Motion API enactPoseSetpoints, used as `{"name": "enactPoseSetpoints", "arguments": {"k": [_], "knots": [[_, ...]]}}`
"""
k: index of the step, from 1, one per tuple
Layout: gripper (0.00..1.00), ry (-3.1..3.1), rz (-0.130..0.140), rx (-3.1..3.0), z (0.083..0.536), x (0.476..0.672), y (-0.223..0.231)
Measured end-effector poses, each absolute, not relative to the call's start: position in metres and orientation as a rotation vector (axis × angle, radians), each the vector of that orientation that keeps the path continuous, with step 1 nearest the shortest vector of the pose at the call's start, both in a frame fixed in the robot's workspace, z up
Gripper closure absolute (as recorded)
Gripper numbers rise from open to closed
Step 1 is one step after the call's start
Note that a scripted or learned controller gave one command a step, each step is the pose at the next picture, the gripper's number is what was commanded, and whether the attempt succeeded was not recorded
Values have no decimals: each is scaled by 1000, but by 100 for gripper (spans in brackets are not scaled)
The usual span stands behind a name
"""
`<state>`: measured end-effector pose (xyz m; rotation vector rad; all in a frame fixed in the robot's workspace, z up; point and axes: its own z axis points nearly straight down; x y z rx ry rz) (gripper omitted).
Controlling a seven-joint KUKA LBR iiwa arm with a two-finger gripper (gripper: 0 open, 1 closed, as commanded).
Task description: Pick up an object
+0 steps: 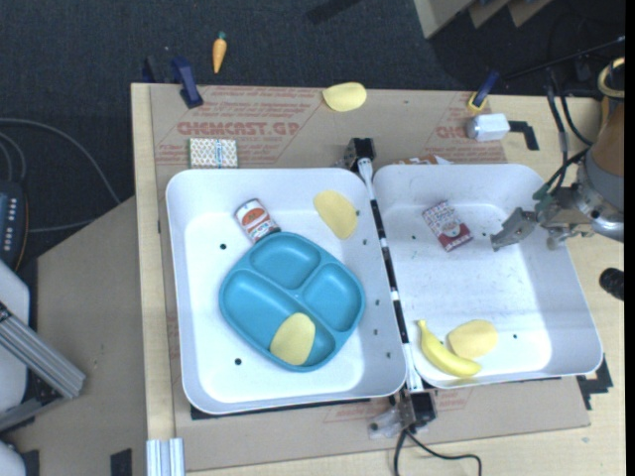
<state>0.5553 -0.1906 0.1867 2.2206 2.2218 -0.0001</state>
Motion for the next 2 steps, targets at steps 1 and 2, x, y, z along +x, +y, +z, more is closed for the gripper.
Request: {"name": "enactPoseSetpoints", "arguments": {"k": [1,2], "knots": [[0,2225,-1,2222,92,584,-129],[0,2222,1,2220,85,642,-116]]}}
